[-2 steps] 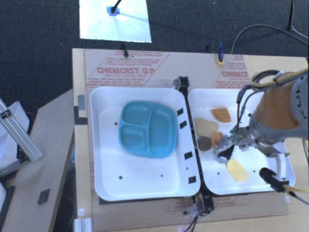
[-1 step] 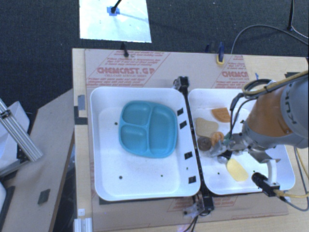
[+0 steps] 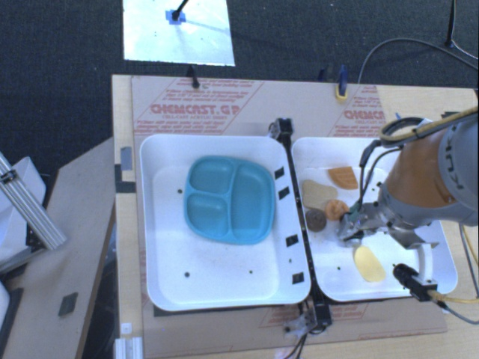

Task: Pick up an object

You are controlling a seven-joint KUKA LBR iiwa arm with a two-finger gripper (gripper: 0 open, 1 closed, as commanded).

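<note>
The claw (image 3: pixel 352 229) hangs in the right bin (image 3: pixel 449 271), just above the yellow piece (image 3: pixel 367 264) at lower right; its opening cannot be told.

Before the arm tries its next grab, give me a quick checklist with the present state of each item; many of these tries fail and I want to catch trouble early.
1. Things to pick lie in the right bin: ok; an orange piece, a tan piece, a brown round piece and a yellow piece.
2. Tool over the right bin: ok, it sits low among the food pieces.
3. Something held by the tool: cannot tell.
4. Yellow piece free to reach: ok, it lies apart from the others.
5. Small orange piece free to reach: not ok, it crowds the brown one and the tool.
6. Blue plate out of the way: ok, in the left bin.
</note>
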